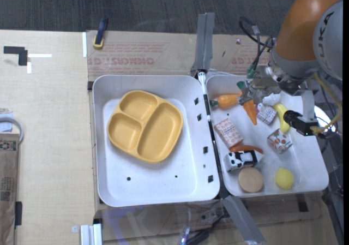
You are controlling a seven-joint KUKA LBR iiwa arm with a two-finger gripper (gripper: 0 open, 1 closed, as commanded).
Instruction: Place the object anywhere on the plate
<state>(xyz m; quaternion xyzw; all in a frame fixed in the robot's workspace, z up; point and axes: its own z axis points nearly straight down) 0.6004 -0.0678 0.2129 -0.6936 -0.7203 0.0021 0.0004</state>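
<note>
Because the plate (144, 125) sits alone in the left bin (103, 184) while all the loose items lie in the right bin (322, 178), the layout looks arranged for a pick on one side and a drop on the other. The plate is yellow with three compartments, all bare, so the placing is not yet done. In the right bin, a carrot (226, 100) lies at about eleven o'clock, a second carrot (250, 112) just beside it toward the centre, a small printed packet (226, 131) at nine o'clock, a black-and-white toy cow (242, 159) and a round tan disc (251, 179) at seven o'clock, a lemon (284, 178) at five o'clock, a small carton (279, 141) near the centre and a banana (281, 117) at about one o'clock. The arm (308, 25) comes in from three o'clock and bends down over the bin's twelve-o'clock end, its gripper (256, 95) low over the second carrot, likely the object chosen. Whether its tool is wide, narrow or closed on the carrot I cannot tell; cables and housing hide it.
</note>
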